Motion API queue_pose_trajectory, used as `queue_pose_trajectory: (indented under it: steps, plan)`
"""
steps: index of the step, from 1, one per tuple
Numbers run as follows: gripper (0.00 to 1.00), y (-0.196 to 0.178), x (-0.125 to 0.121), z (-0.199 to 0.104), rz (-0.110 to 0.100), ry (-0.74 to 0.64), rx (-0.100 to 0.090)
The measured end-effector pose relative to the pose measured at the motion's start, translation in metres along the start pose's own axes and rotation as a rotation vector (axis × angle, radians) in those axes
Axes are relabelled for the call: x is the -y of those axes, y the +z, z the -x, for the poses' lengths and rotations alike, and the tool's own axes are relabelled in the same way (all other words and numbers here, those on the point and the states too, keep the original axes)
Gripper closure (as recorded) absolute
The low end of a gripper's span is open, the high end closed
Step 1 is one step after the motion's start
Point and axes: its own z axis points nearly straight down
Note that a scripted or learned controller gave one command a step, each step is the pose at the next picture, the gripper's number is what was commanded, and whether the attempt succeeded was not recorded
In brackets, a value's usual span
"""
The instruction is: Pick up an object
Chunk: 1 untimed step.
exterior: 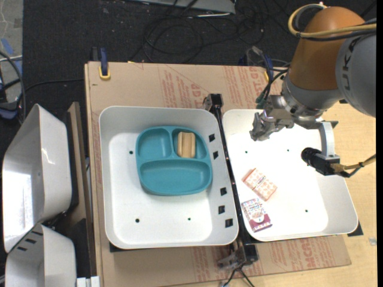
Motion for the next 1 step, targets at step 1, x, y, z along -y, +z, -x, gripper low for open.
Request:
queue_pose_trajectory:
  steps: [1]
  plan:
    - [1.0, 0.0136, 0.0079, -0.0436, -0.002, 0.001, 0.001]
